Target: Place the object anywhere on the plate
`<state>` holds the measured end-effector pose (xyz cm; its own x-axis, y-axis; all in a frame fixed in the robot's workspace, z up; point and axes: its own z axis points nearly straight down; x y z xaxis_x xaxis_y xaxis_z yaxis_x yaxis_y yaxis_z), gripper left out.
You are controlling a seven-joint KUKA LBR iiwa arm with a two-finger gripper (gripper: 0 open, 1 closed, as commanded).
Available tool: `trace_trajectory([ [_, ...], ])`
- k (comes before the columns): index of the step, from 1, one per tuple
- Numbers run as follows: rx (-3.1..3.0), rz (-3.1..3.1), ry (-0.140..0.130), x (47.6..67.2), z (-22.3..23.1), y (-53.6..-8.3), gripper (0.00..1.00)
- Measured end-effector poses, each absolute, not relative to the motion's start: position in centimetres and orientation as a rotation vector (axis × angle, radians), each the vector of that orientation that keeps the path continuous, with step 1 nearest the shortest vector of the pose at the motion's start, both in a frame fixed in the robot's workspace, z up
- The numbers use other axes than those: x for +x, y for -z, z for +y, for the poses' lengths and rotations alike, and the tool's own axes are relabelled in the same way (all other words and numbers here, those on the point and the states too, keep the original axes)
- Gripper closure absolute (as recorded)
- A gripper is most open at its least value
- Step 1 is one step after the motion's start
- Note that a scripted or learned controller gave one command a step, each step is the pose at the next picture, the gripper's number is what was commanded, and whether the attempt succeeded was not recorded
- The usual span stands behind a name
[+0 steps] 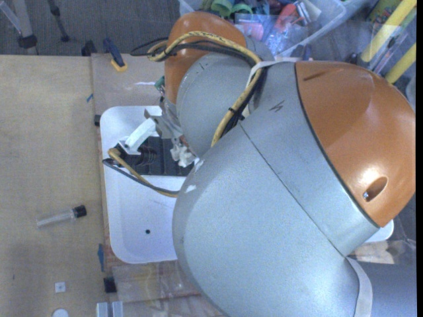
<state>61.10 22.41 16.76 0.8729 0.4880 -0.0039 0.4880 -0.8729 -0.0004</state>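
Grey arm (pixel 277 197) looms over the white bin (pixel 125 240); the pincer's (pixel 165 145) opening and load cannot be told.

The arm (pixel 264 197) has a smooth grey shell with a soft sheen, and its orange band (pixel 357 131) is glossy. The bin (pixel 132 236) looks like smooth white plastic. The bench (pixel 46 131) is matt, pale wood. The tub (pixel 330 8) behind is clear plastic.
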Motion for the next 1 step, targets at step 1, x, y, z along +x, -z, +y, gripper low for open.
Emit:
trace_trajectory([
  [1,2.877,1.262,0.005,65.07,22.63,-19.96,1.0],
])
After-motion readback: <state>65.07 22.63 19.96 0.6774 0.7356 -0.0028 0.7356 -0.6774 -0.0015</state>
